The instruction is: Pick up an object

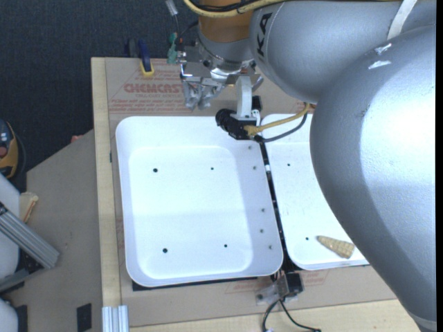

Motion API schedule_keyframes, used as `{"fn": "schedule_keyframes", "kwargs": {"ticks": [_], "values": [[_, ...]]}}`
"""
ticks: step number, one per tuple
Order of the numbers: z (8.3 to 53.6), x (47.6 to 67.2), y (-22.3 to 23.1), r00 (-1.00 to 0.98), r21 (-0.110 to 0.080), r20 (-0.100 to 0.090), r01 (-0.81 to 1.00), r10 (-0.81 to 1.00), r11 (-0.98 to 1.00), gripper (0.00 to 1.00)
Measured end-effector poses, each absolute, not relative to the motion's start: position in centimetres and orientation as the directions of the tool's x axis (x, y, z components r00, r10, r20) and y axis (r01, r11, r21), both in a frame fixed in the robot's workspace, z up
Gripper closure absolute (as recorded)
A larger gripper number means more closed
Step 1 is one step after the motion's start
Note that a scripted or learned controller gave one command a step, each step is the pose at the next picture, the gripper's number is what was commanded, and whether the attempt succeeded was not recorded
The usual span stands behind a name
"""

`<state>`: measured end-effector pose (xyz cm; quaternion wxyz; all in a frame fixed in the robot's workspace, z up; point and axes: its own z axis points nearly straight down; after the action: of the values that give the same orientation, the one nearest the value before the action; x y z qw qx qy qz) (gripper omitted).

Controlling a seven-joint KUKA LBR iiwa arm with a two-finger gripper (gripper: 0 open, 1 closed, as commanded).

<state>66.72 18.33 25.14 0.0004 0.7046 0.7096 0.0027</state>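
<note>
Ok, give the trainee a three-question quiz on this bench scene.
1. True or false: the tan ridged cone-shaped object lies in the left shallow white bin.
2. Over which edge of the bench does the arm's hand hang: A) far edge, beyond the bins, B) near edge, C) inside the right shallow white bin?
3. What colour is the band above the grey arm's wrist?

Key: 1 false, it lies in the right bin; 2 A; 3 orange.

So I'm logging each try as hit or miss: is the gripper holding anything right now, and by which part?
Nothing is between the metal two-finger gripper, above the left bin's far rim. The tan ridged cone-shaped object lies in the right white bin.
</note>
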Motion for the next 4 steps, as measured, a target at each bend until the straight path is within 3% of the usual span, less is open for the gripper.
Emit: {"fn": "schedule_keyframes", "kwargs": {"ticks": [1, 2, 3, 4], "values": [[32.5, 66.7, 11.8, 0.005, 0.01, -0.001, 1.0, 1.0, -0.005, 1.0], [24.8, 66.4, 19.0, -0.006, -0.009, 0.001, 1.0, 1.0, 0.006, 1.0], [31.2, 64.6, 16.5, 0.001, 0.007, 0.001, 1.0, 1.0, -0.001, 1.0], [23.3, 66.5, 22.8, -0.005, -0.007, 0.0, 1.0, 1.0, 0.005, 1.0]]}}
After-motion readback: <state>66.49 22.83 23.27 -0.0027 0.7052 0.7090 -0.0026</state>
